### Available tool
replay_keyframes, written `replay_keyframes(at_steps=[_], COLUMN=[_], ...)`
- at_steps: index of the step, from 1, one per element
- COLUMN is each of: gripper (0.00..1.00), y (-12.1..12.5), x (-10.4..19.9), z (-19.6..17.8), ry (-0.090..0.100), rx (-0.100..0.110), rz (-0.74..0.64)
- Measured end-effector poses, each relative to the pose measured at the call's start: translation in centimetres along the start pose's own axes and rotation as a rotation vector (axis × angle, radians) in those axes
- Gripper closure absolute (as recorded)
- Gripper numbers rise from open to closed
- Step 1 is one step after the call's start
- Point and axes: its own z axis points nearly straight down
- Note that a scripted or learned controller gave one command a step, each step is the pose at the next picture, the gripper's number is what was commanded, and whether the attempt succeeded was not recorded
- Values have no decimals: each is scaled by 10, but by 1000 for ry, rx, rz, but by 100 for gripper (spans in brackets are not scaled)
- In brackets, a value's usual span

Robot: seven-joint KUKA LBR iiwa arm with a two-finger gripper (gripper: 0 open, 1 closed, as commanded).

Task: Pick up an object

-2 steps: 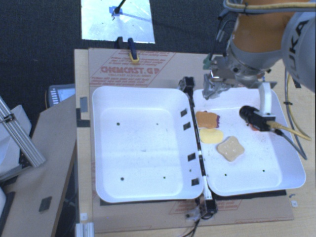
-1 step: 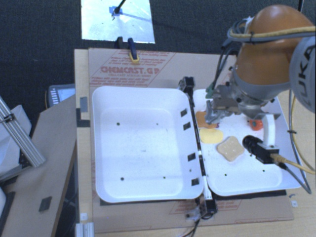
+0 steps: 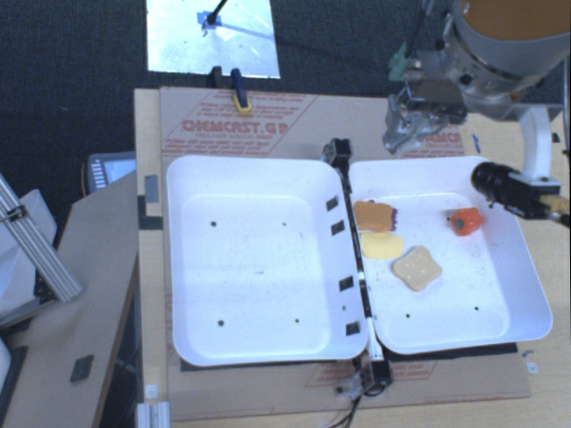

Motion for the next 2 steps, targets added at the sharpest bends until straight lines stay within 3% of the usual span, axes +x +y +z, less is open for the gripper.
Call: replay_keyframes(at_steps=[1,2], gripper=[100,100], y=[19,-28], x=[36,55], z=[102,106], ry=[-6,-4], rx=[29,23], rz=[1,1])
